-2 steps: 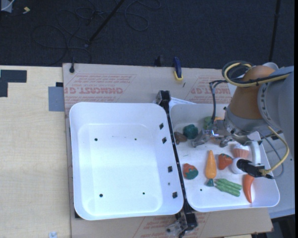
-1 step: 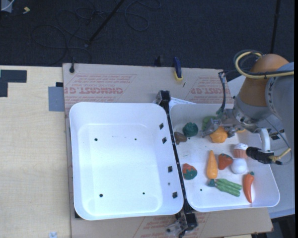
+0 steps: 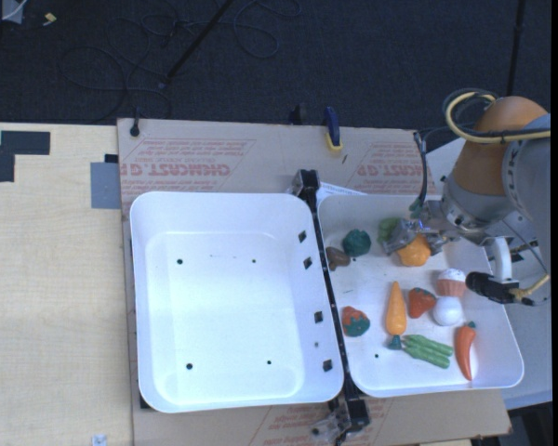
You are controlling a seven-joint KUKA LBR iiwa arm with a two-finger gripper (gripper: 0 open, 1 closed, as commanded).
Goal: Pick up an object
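End effector (image 3: 417,233) sat low in right bin (image 3: 502,376), touching orange fruit (image 3: 414,252); grip state unclear. Carrot (image 3: 395,308), beans (image 3: 426,349) lay nearby. Left bin (image 3: 149,249) on cardboard-covered counter (image 3: 56,286); dark floor (image 3: 260,45) with cables behind.

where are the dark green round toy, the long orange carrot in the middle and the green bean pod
dark green round toy (image 3: 357,242), camera view, its top
long orange carrot (image 3: 395,309), camera view, mid-body
green bean pod (image 3: 427,349), camera view, mid-length
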